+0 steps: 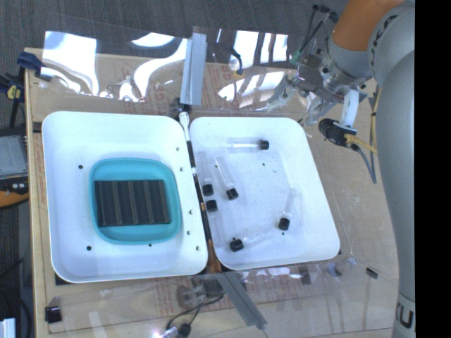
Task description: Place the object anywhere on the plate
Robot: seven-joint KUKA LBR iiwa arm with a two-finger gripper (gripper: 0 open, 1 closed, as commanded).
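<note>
Two white bins are seen on a tan desk (366, 210). In the left bin (63, 189) a turquoise plate (134, 171) is marked with dark grey ridged stripes across its middle. In the right bin (317, 217), clear tubes (243, 145) are capped in black. The arm (394, 41) is coloured grey, with an orange band (363, 16) above the wrist, and the hand (317, 83) is shown in silver metal with black cables.

Teal plate (134, 201) sits in the left bin (63, 153); clear black-capped tubes (248, 145) lie scattered in the right bin (317, 224); the hand (310, 94) hangs beyond the right bin's far corner.
</note>
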